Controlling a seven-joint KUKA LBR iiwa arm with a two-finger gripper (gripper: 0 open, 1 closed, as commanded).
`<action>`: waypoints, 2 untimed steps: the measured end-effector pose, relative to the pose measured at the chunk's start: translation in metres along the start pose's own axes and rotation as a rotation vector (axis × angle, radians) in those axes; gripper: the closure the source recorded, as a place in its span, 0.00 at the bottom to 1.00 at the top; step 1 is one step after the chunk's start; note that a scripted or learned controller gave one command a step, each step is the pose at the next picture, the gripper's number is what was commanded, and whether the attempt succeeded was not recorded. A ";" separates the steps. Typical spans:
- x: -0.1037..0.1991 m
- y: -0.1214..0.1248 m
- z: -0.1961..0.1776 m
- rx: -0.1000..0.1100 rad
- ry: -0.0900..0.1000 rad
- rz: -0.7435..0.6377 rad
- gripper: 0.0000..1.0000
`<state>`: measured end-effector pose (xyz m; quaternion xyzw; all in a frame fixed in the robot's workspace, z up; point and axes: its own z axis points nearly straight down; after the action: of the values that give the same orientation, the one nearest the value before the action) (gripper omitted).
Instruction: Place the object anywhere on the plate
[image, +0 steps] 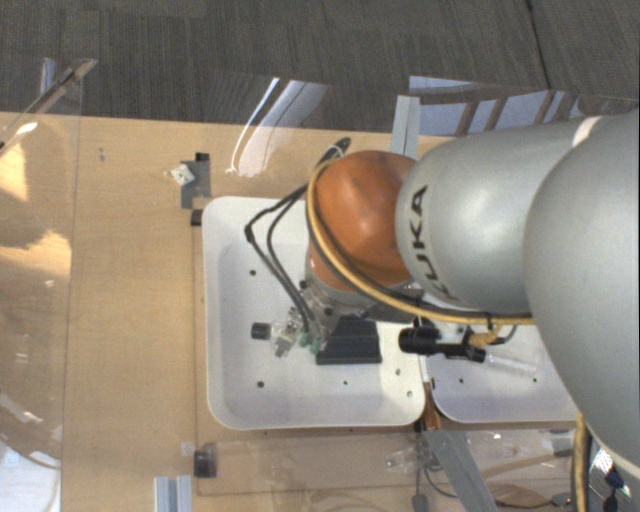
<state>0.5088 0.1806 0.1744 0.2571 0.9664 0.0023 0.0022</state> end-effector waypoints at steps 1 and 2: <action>0.045 0.035 0.071 0.005 0.002 0.115 1.00; 0.006 -0.003 -0.034 -0.002 -0.003 0.047 1.00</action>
<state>0.5017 0.1812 0.2081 0.2800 0.9600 0.0031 0.0040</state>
